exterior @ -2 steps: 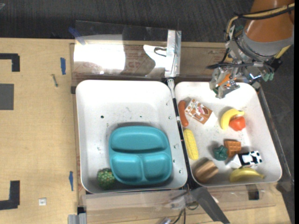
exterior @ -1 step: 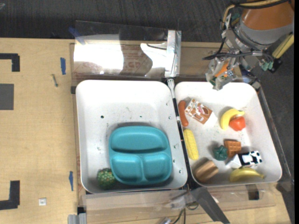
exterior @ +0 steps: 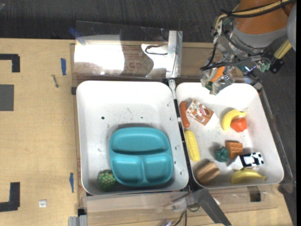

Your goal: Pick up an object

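You've got the wooden bench (exterior: 33, 140) under 2 white bins side by side. The left bin (exterior: 89, 102) holds a teal divided tray (exterior: 140, 155) with 3 compartments, sitting toward the near edge, and a green bumpy ball-like item (exterior: 107, 179) touching the tray's near-left corner.

The right bin (exterior: 273, 140) carries the small stuff. The arm (exterior: 263, 8), grey with its orange band, comes in from the right and sits above the far edge of this bin. The gripper (exterior: 217, 81) hangs over the bin's far-left corner with something orange and grey at its tip; you can't tell from here whether the fingers are apart or together, or whether that is a held item.

Candidate objects for the pick, all in the right bin: a corn cob (exterior: 191, 145) lying along the left wall; a red-and-white snack packet (exterior: 199, 112), tilted, near the far left; an orange carrot-like stick (exterior: 184, 114) just beside the packet, against the left wall. A brown bread roll (exterior: 207, 171) sits at the near left. A banana (exterior: 228, 118) curls at mid-right, touching a red tomato (exterior: 240, 124). A second banana (exterior: 248, 175) lies at the near edge, with a black-and-white cow toy (exterior: 251, 160) just above it. A brown waffle (exterior: 233, 148) touches a small teal item (exterior: 221, 154).
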